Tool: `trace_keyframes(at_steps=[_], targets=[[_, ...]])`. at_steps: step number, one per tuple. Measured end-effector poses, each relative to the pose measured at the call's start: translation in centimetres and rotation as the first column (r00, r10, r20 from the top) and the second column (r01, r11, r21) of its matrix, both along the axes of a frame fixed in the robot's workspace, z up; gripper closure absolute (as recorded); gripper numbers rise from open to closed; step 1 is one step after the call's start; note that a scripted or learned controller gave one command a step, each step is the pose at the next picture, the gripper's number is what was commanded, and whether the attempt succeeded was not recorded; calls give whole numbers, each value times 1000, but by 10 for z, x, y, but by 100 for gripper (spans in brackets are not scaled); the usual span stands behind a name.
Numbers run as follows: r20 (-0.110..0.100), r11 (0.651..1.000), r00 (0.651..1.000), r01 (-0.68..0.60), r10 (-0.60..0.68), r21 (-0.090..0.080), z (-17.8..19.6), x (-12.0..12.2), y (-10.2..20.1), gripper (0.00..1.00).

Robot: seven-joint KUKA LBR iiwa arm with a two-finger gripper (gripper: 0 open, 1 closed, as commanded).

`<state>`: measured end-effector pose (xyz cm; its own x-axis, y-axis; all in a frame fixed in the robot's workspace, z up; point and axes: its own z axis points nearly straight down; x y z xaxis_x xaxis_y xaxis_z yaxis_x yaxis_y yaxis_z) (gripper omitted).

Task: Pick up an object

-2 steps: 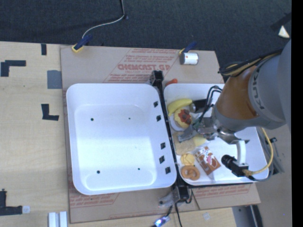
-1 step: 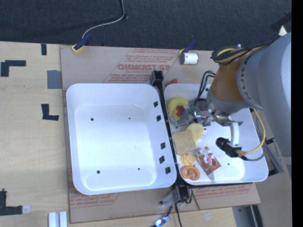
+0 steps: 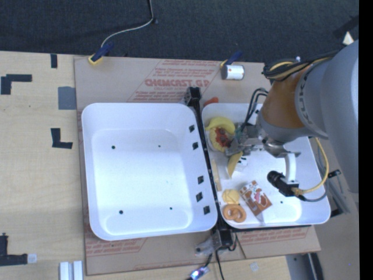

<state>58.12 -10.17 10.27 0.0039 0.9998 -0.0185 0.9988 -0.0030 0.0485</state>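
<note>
The right bin (image 3: 291,214) holds several small items. A yellow and red toy (image 3: 220,132) lies near its upper left. A pale yellow wedge (image 3: 232,165) rests just below that. A round orange-brown piece (image 3: 235,213), a small yellow piece (image 3: 231,196) and a red and white packet (image 3: 256,196) lie near the front edge. My gripper (image 3: 241,144) is low in this bin, right beside the yellow and red toy and above the wedge. The arm's wrist covers its fingers.
The left bin (image 3: 143,165) sits beside the right one, with a black divider (image 3: 201,156) between them. A small silver cylinder (image 3: 233,72) lies on the cardboard behind the bins. Cables loop around the arm's wrist at the right.
</note>
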Motion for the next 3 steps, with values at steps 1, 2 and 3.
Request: trace_keyframes(at_steps=[1,2,3], targets=[[-41,1000,999,-12,13,21,88,-28,77,100],[-34,1000,999,-19,20,24,205,7,194,100],[-48,1000,999,3,-2,16,220,-7,92,100]])
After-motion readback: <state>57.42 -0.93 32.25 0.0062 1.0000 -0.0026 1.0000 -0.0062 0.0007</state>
